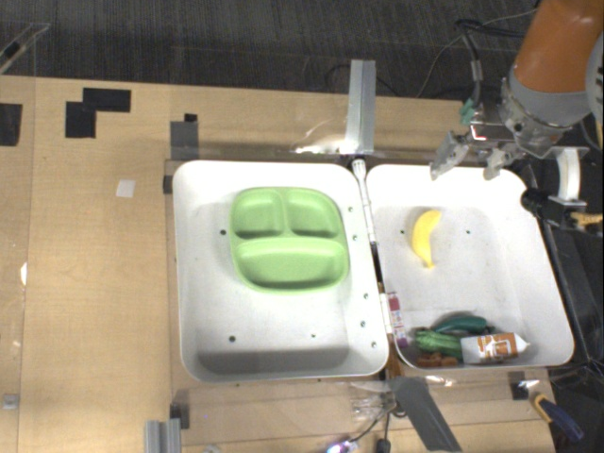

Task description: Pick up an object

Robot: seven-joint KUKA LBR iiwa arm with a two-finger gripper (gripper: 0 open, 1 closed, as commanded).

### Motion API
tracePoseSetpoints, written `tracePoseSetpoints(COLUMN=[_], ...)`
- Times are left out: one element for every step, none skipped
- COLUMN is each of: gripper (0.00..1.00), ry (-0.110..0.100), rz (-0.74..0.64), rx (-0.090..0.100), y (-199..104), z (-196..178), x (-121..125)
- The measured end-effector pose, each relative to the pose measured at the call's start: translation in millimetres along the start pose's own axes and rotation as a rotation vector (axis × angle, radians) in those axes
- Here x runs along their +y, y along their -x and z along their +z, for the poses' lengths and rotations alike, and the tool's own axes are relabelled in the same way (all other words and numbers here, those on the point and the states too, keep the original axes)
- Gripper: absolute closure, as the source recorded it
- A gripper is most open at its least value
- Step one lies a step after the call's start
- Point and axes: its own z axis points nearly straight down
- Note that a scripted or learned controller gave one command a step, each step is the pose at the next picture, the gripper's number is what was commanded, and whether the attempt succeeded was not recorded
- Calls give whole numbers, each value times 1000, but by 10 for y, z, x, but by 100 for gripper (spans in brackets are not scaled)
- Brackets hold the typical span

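Camera view: the gripper [469,160] hangs over the far edge of the right bin [543,253], fingers spread and nothing between them.

The banana [427,236] lies alone on the open floor of the right bin, toward its far-left part and well apart from the gripper, which makes it the easiest pick by my judgement (nothing crowds it on any side). The other candidates sit bunched along the near edge of that bin: a green item [461,326], something darker beside it that I cannot identify, and a white-and-orange packet [493,346], all touching or nearly so, and close to the bin wall, which would hamper a clean descent. The left bin [203,281] carries a green divided tray [288,237] at its centre.
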Motion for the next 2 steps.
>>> tracePoseSetpoints(gripper=[0,0], ry=[-2,1], rz=[0,59], rx=[0,0], y=[-108,257], z=[961,1865], x=[-231,-125])
